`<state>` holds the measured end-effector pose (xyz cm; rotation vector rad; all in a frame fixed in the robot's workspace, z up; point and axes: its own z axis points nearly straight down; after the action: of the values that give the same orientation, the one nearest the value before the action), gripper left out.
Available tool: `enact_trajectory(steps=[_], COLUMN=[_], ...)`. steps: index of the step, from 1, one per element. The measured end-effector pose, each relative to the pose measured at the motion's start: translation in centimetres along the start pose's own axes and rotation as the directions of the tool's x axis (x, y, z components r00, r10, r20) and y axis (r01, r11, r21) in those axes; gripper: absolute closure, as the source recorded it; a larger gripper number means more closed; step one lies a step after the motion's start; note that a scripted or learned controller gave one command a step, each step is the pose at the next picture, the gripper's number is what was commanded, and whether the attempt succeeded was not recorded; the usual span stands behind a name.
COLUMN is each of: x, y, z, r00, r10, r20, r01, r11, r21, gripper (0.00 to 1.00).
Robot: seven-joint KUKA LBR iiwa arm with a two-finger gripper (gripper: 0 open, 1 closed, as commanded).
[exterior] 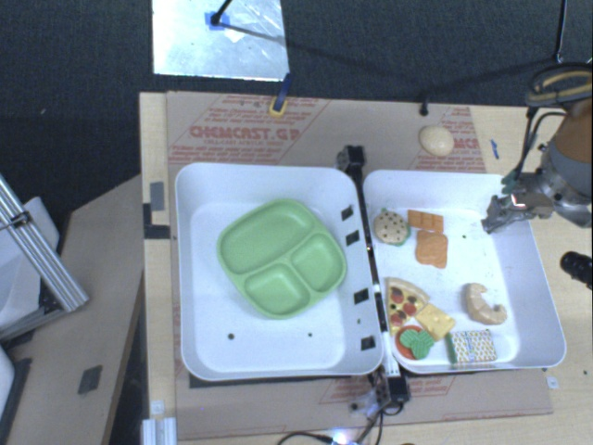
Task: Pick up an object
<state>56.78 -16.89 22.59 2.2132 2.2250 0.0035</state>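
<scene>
So the worktop [157, 248] fills most of the frame, with a printed cardboard sheet [246, 128] laid on it under the two white bins. The left bin [199, 341] sits in the middle of the frame and holds a light green divided plate [281, 258], three compartments, lying flat and turned a bit at an angle. The right bin [533, 286] is right beside it, the two touching along a dark centre seam, and it's got all the toy food: a cookie [391, 227] near its upper left, two orange cracker-looking pieces [429, 239] just beside that, a croissant [485, 304] lower right, a pizza slice [406, 300] along the left wall, a yellow cheese wedge [435, 322] touching the pizza, something red and green [414, 342] below it, and a small speckled block [473, 347] near the bottom edge. The arm [570, 156] comes in at the right edge, and the gripper [505, 213] hangs over the upper right corner of the right bin, well apart from the food, nothing between its fingers that I can see; honestly can't tell if it's spread or pressed together. There's also a shiny foil sheet [222, 26] at the top of the frame and a pale egg-shaped thing [436, 140] on the cardboard above the right bin.
</scene>
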Motion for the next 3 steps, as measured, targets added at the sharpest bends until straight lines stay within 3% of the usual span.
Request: enact_trajectory(steps=[2,3], x=[9.5,13.2], y=[4.4,5.8], z=[-1.1,1.1], r00=[1.000,1.000], r10=[-0.004,-0.003], r20=[-0.002,-0.002], r01=[0.004,0.003], r11=[1.000,1.000], r21=[0.000,0.003], gripper=[1.00,1.00])
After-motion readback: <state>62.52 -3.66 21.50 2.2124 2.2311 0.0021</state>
